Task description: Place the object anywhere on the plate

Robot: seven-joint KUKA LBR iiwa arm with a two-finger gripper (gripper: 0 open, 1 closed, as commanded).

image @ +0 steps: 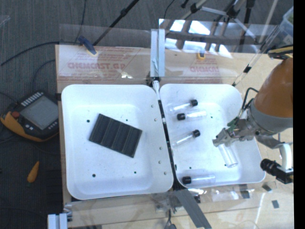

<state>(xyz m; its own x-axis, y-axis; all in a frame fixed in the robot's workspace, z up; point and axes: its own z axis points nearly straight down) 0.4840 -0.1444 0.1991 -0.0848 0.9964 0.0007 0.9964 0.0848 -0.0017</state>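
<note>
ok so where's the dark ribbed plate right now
The dark ribbed plate lies flat, slightly askew, near the middle of the left bin, apart from the tubes in the right bin.

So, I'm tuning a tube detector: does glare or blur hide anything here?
Camera view: the clear tubes wash out against the bright white right bin, only black caps standing out; the acrylic wall reflects glare; the claw looks slightly soft; the dark plate reads sharply.

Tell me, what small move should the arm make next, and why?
Probably lower onto the clear tube just below the gripper in the right bin. No tube shows between its fingers, and the dark ridged plate in the left bin bears nothing yet, so a grasp must come first.
</note>
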